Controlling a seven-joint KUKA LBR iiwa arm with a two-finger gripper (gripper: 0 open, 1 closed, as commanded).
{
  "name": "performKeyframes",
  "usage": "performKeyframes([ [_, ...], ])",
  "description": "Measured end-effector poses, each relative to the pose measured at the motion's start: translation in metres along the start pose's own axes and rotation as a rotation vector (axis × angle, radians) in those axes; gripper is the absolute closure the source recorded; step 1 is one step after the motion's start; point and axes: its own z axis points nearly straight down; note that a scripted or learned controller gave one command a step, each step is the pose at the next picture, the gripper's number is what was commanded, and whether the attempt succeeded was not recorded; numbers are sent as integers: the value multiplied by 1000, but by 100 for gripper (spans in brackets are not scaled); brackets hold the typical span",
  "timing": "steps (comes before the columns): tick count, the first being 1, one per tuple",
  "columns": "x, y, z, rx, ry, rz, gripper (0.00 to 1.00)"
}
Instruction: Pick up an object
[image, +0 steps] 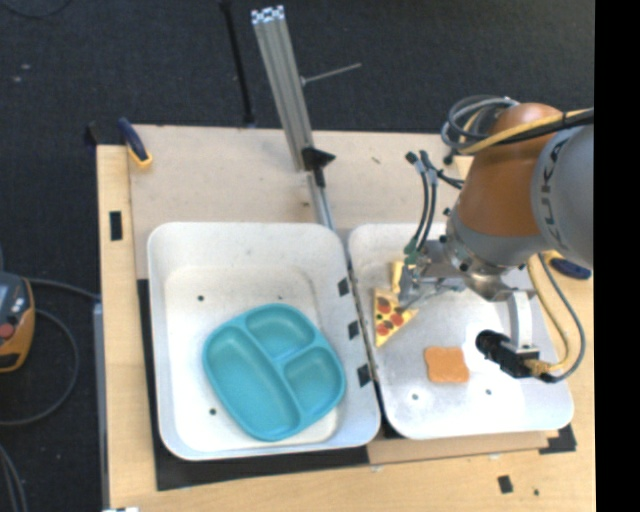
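Note:
In the right bin (520, 410), a toy pizza slice (390, 316) lies near the left wall, its tip pointing down-left. An orange square piece (446, 365) rests flat to its lower right. A small yellow piece (397, 273) shows just above the pizza slice, at the bin's left side. My gripper (424, 280) hangs low over the upper-left part of this bin, right beside the yellow piece and just above the pizza slice. The wrist and cables hide what is under it.
The left bin (170, 260) holds a blue divided plate (274, 371). A slanted metal post (292, 110) rises behind the bins, its base by the divider. A black fitting with cables (503, 352) hangs from the arm right of the orange piece.

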Motion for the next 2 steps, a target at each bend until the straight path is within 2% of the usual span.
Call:
performKeyframes([
  [1, 52, -6, 8, 1, 0, 0, 100],
  [2, 106, -1, 4, -1, 1, -2, 100],
])
